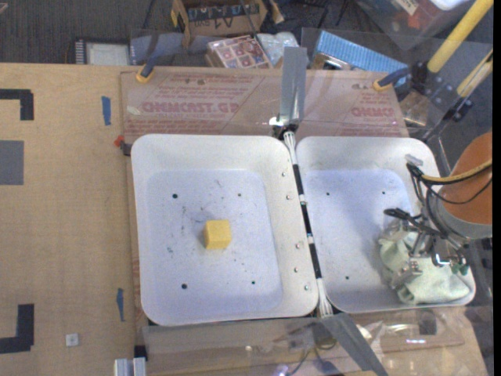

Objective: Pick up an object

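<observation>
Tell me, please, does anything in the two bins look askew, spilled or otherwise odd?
Nothing looks spilled or damaged. A yellow block sits alone in the left bin. In the right bin, a crumpled pale cloth is bunched in the near right corner, under the gripper.

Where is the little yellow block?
The yellow block sits near the middle of the left bin, far from the gripper over the right bin.
</observation>
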You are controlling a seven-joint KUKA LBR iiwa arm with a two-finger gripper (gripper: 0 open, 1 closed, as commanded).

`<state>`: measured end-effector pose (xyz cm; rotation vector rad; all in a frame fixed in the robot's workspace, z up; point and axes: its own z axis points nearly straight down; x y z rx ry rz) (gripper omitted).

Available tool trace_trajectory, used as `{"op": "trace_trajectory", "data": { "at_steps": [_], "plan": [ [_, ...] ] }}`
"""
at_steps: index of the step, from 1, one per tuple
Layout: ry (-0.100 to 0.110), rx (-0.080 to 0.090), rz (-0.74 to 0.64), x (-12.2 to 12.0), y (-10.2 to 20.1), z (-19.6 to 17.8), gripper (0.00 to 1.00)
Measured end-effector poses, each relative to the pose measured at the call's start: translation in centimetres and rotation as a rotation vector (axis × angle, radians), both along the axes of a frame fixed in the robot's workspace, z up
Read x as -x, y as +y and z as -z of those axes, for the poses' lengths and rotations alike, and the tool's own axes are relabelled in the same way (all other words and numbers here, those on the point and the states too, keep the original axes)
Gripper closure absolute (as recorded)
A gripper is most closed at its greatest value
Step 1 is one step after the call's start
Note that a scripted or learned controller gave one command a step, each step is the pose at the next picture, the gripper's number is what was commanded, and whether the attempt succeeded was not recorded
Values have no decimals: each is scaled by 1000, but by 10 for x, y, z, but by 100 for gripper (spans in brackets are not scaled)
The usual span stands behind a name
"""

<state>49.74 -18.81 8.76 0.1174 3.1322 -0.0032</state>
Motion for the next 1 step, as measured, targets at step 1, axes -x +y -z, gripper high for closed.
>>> {"op": "trace_trajectory", "data": {
  "at_steps": [1],
  "plan": [
    [-4, 2, -462, 5, -33, 0, 0]
  ]
}}
